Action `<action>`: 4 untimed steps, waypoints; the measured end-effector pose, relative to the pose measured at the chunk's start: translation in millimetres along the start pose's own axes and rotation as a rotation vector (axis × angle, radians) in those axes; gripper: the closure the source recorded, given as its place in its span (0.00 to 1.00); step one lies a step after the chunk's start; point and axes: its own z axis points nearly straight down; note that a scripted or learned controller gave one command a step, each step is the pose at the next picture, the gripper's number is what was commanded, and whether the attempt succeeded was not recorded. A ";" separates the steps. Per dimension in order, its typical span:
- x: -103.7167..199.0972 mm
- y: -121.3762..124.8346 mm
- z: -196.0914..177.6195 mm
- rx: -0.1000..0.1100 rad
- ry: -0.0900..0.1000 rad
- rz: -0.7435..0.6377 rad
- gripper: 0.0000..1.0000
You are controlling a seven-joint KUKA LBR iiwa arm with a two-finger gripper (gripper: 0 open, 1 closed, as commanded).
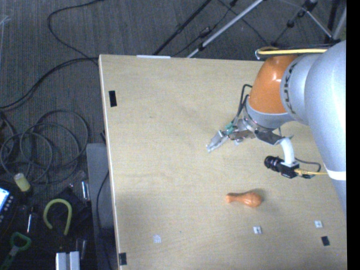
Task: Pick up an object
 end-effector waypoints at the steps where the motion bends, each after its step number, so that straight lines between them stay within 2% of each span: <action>1: 0.4 -0.3 -8.3 0.001 0.001 0.001 1.00; 2: 0.5 -0.3 -8.2 0.001 0.001 0.001 0.00; 3: 0.9 -0.6 -16.4 0.002 0.003 0.001 1.00; 4: 0.9 -0.6 -16.4 0.002 0.003 0.001 0.00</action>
